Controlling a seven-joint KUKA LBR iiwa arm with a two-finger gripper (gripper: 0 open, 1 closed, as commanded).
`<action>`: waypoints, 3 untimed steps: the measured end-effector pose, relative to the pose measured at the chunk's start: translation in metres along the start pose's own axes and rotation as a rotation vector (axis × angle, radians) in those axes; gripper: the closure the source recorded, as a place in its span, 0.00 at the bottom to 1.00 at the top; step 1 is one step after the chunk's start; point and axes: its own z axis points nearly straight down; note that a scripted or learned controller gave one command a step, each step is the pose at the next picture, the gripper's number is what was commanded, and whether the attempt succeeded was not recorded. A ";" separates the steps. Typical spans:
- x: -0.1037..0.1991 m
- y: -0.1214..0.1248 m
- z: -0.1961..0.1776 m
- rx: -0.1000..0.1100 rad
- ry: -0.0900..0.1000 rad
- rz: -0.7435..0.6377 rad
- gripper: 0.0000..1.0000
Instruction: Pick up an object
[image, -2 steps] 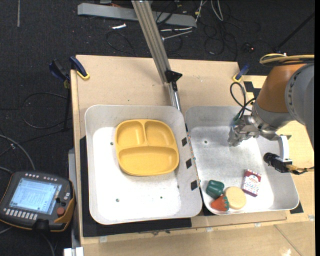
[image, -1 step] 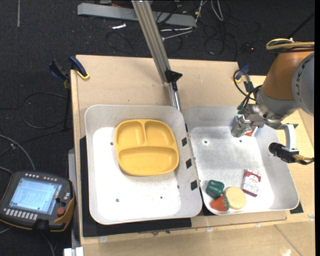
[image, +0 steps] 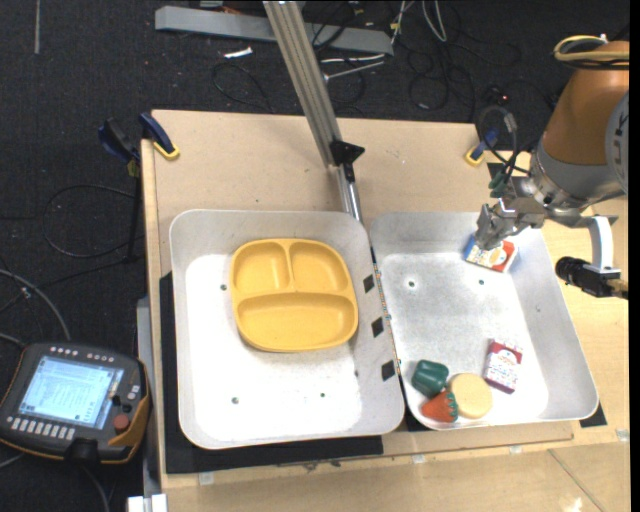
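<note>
- Two shallow white bins sit side by side on the counter (image: 420, 150), and the grey arm with its orange band comes in from the right side.
- Gripper (image: 491, 236) is down at the far edge of the right bin (image: 560, 330), directly over a small carton (image: 493, 256) with a blue, white and red print; whether it is spread or pinching, I cannot tell.
- That carton lies near the right bin's far wall, touching or just under the gripper tip.
- Down in the right bin's near left corner: a green toy pepper (image: 430, 376), a red toy piece (image: 438, 406) and a pale yellow round toy (image: 471, 395), bunched together.
- Just beside them, a small red and white box (image: 503, 366).
- Left bin (image: 200, 400) carries a yellow divided plate (image: 295, 295) with three compartments, toward its far half.
- Teach pendant (image: 70, 400) rests off the counter's left near corner.
</note>
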 end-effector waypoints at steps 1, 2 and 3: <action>-0.003 0.009 -0.062 0.000 -0.001 0.000 1.00; 0.041 -0.007 -0.047 0.010 0.003 -0.002 1.00; 0.088 -0.013 -0.044 0.010 0.003 -0.003 1.00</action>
